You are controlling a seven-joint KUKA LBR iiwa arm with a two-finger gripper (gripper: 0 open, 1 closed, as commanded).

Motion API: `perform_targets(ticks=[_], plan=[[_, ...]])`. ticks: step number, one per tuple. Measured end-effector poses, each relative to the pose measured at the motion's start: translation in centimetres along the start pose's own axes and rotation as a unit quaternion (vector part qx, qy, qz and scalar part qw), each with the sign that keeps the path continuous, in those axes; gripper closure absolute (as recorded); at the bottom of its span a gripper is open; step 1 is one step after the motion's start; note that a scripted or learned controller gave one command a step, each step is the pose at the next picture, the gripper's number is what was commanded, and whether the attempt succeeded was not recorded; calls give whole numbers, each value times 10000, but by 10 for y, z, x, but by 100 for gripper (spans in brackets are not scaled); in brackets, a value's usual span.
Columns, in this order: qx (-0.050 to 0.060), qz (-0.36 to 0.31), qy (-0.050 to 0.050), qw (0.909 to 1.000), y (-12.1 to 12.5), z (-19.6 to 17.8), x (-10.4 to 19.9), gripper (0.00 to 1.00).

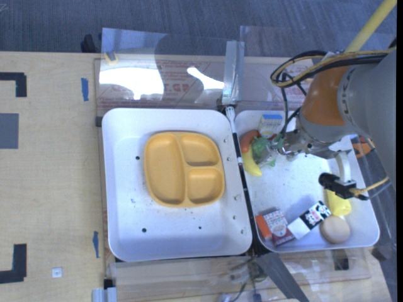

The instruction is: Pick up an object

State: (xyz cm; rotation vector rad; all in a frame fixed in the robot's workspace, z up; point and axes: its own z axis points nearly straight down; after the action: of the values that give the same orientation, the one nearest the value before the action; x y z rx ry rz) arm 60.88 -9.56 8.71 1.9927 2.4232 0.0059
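My gripper (284, 146) is down in the back left part of the right bin (296, 178), below the arm's orange band. Right beside it on the left lie a green item (261, 148), a yellow banana-shaped piece (252, 166) and a red piece (249, 137). I cannot make out whether the gripper touches the green item. A small pale box (272, 123) stands just behind it. Toward the bin's front lie a red packet (275, 225), a black-and-white item (313, 217), a beige egg-shaped ball (335, 229) and a yellow object (340, 204).
The left bin (119, 187) holds a yellow divided plate (184, 168). A clear plastic wall (164, 77) rises behind the bins and a metal divider (233, 74) stands between them. Cables (296, 68) loop above the wrist. An orange item (361, 147) lies at the right bin's right side.
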Motion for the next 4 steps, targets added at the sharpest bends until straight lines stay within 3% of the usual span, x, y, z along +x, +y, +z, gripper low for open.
perform_targets(ticks=[1,2,3,4], plan=[[6,-1075,-4,9942,2,0,-7,0],[-7,-1090,-15,9940,3,-12,-7,100],[-14,-1089,-17,9940,4,-12,-7,0],[-34,-1096,-27,9940,5,-23,-6,100]])
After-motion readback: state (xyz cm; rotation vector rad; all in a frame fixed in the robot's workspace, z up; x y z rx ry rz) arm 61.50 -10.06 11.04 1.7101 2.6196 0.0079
